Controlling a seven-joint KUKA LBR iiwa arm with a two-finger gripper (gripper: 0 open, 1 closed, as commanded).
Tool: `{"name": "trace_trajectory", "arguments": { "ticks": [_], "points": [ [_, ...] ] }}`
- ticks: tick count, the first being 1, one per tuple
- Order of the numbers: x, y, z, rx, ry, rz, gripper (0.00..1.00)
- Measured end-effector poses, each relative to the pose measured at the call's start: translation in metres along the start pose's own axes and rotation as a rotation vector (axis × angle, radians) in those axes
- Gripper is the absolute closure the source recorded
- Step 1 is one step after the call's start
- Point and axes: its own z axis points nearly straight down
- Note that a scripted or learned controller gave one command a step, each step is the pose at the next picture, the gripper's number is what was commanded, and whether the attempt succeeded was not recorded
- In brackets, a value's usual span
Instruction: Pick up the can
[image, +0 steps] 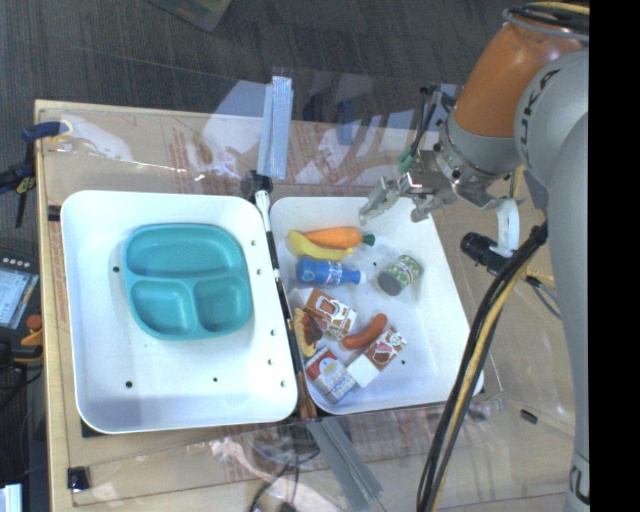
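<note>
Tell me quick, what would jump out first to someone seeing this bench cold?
Probably the teal divided tray, sitting alone in the left bin. Next, the heap of toy food in the right bin: a carrot and banana at the far end, a blue bottle below them, and the small can lying apart to their right. The open gripper hovers over that bin's far edge, holding nothing.

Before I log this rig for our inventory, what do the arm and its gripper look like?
The arm is grey with an orange band above the wrist. A thick black cable hangs beside it. The gripper is small, metallic, with two thin jaws.
</note>
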Motion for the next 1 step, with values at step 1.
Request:
{"name": "trace_trajectory", "arguments": {
  "ticks": [1],
  "points": [
    [-0.0293,-0.0188,0.1059,0.001,0.0,0.035,0.0]
  ]
}}
